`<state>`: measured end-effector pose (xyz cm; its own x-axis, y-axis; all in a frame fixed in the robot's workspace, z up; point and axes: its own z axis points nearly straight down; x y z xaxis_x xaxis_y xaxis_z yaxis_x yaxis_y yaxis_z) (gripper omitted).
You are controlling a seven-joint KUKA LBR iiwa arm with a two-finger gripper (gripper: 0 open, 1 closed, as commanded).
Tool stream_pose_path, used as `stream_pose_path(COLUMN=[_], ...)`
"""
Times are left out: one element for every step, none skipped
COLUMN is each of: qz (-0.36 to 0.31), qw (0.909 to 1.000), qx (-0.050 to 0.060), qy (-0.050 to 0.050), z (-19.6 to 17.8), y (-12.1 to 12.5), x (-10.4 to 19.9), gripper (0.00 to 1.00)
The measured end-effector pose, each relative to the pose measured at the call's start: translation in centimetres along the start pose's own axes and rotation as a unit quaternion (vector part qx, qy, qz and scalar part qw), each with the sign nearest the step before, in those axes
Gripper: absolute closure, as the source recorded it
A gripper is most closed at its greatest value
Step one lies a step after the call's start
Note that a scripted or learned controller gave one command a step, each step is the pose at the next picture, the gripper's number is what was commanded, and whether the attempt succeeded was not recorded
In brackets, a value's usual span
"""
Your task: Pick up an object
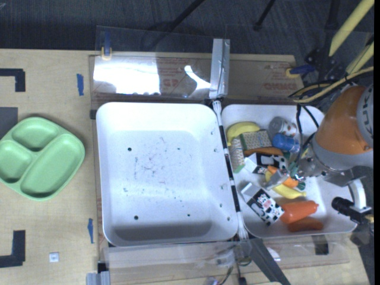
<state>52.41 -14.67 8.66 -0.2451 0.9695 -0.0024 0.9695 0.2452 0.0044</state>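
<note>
My arm over the crowded right bin.

I reach in from the right, and my jaws (295,172) sit low among the clutter in the right bin (338,225); whether they are released or clenched I cannot tell, for the wrist hides them. Around them lie a yellow banana (242,127), a speckled sponge block (255,140), a blue toy (284,141), a grey round piece (277,125), an orange carrot shape (300,211) and a black-and-white patterned box (265,205). The left bin (160,171) shows only faint marks. A green divided plate (39,157) rests on the surface, well apart to the left.
</note>
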Motion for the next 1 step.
stream_pose_path(qz=[-0.001], qw=[1.0000], qx=[-0.001], qy=[-0.001], z=[-1.04], y=[0.08], x=[0.01], gripper=[1.00])
